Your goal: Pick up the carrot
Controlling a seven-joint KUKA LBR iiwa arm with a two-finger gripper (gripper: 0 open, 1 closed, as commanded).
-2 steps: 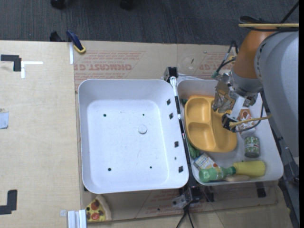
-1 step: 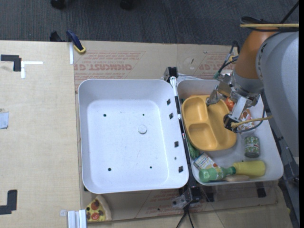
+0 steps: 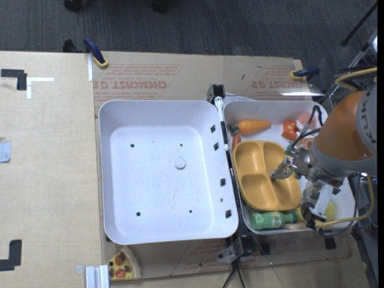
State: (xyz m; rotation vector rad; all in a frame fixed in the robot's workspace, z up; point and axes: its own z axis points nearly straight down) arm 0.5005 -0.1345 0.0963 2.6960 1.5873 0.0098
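The carrot is orange with a green tip at its left end and lies flat at the far left of the right bin. My gripper hangs over the right part of a yellow divided plate, below and to the right of the carrot and well apart from it. Nothing is visibly held. The grey arm with its orange band covers the bin's right side.
A red item lies right of the carrot, beside the arm. A green bottle lies along the right bin's near wall. The left bin adjoins on the left. A pizza toy rests on the cardboard below it.
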